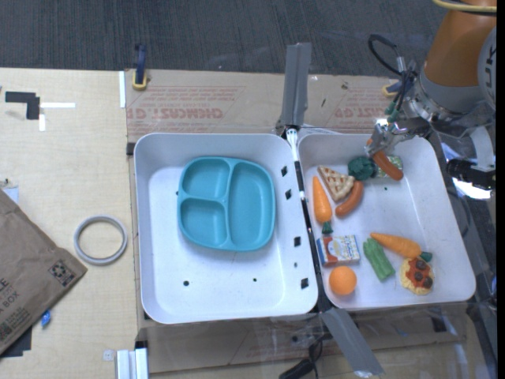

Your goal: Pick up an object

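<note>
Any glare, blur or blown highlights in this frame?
Camera view: even overhead light, soft shadows inside the left bin beside the blue tray; bright glare on a shiny part at the right edge by the right bin; the tool looks slightly soft; toy foods are sharp enough to tell apart.

A blue plate (pixel 227 204) sits in the left bin (pixel 150 235), and a tape ring (pixel 100 238) lies on the worktop (pixel 63 172) near a brown box (pixel 28 271).
</note>
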Controlling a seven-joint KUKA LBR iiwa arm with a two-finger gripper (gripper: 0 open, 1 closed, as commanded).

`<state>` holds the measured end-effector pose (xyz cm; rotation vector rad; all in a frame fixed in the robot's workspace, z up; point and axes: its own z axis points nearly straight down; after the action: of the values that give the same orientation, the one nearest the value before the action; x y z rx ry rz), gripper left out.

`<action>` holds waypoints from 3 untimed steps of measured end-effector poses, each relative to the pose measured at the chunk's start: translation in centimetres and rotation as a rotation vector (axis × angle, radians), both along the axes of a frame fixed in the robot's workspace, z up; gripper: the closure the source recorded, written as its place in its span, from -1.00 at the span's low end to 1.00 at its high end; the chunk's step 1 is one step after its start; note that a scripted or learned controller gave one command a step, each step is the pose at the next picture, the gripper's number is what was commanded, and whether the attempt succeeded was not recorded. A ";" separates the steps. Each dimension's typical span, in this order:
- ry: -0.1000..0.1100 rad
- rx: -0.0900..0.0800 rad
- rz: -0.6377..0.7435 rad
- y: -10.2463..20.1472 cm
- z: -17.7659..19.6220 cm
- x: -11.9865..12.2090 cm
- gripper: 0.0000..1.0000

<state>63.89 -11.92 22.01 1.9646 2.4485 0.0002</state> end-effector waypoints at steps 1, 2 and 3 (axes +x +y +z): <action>0.003 0.000 0.148 -3.6 3.6 -4.0 1.00; 0.001 -0.001 0.138 -3.5 10.4 -0.5 1.00; 0.003 0.001 0.166 2.7 3.1 2.0 1.00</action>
<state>65.91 -9.18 25.10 1.7557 2.6057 -0.0018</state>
